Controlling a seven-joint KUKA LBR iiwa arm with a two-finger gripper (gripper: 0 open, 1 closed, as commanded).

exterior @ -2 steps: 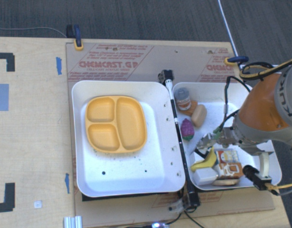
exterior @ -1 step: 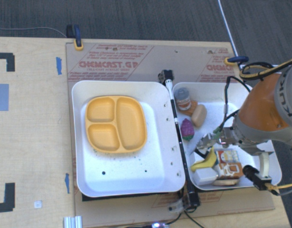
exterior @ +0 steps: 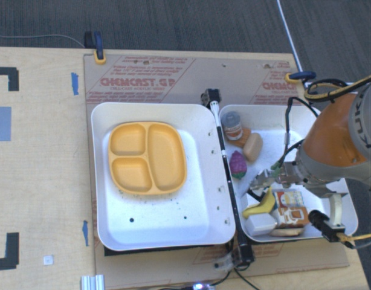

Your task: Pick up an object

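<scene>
My gripper (exterior: 265,180) hangs low over the middle of the right bin (exterior: 276,122), with the grey and orange arm reaching in from the right. Just below it lies a yellow banana (exterior: 263,206) beside a small white block (exterior: 261,225) and a red and white box (exterior: 290,210). To its left sits a purple bunch of grapes (exterior: 237,164). Farther back are a tan rounded piece (exterior: 253,147) and a small jar (exterior: 232,125). I see nothing lifted off the bin floor.
The left bin (exterior: 197,216) holds a yellow divided plate (exterior: 147,157). A black clamp (exterior: 211,96) sits at the far end of the wall between the two bins. Cables run along the arm at the right.
</scene>
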